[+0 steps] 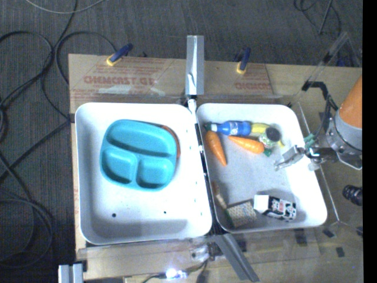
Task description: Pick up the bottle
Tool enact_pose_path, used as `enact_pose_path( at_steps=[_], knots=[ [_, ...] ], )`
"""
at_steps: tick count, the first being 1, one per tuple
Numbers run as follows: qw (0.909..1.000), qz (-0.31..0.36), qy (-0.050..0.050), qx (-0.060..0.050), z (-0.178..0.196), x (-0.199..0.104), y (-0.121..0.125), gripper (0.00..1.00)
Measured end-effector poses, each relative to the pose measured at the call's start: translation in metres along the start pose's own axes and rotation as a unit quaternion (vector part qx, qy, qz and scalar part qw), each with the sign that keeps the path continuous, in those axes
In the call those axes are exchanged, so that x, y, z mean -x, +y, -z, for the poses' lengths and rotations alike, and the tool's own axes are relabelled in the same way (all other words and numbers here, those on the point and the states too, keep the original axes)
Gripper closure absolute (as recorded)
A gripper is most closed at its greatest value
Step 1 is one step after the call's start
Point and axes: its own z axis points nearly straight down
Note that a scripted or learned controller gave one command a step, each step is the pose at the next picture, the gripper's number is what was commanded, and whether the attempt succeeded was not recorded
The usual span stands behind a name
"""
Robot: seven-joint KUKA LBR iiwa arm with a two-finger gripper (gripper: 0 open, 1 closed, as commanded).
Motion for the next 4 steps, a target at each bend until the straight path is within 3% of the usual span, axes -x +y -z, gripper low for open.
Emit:
enact_pose_path(
  at_steps=[1, 2, 3, 4],
  knots=[
    [1.0000, -0.006, 0.000, 0.000, -0.024, -0.036, 0.067, 0.00],
    [0.9995, 0.031, -0.002, 0.006, -0.089, -0.041, 0.147, 0.00],
    [0.9972, 0.075, -0.001, 0.001, -0.051, -0.115, 0.150, 0.00],
    [0.9951, 0.099, -0.002, 0.000, -0.122, -0.043, 0.157, 0.00]
  ],
)
